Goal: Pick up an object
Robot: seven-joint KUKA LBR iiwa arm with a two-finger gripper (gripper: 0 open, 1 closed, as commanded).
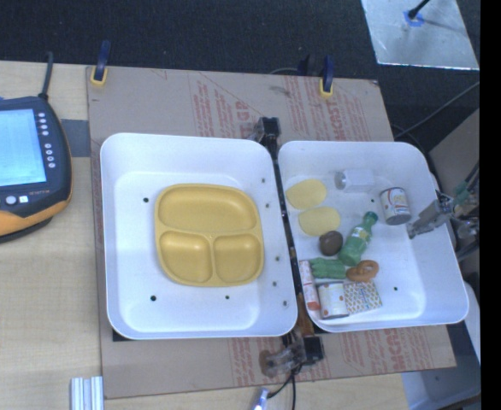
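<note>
The right white bin [409, 301] holds several small objects. Among them are a small tin can [394, 204], a green bottle [358, 239], a clear bottle [353, 179], two pale yellow discs [306, 194], a dark brown ball [331, 243], a brown ring-shaped piece [362, 271] and a patterned box [353, 298]. My gripper [428, 220] pokes in low over the bin's right rim, just right of the tin can and apart from it. Nothing shows in its grasp. Most of the arm is cut off at the right.
The left white bin [122, 229] holds a yellow divided tray [208, 233]. A teach pendant [15, 165] with a lit screen lies on the bench at far left. Blue clamps [327, 75] pin the cardboard sheet at the back. Cables run past the bench's right side.
</note>
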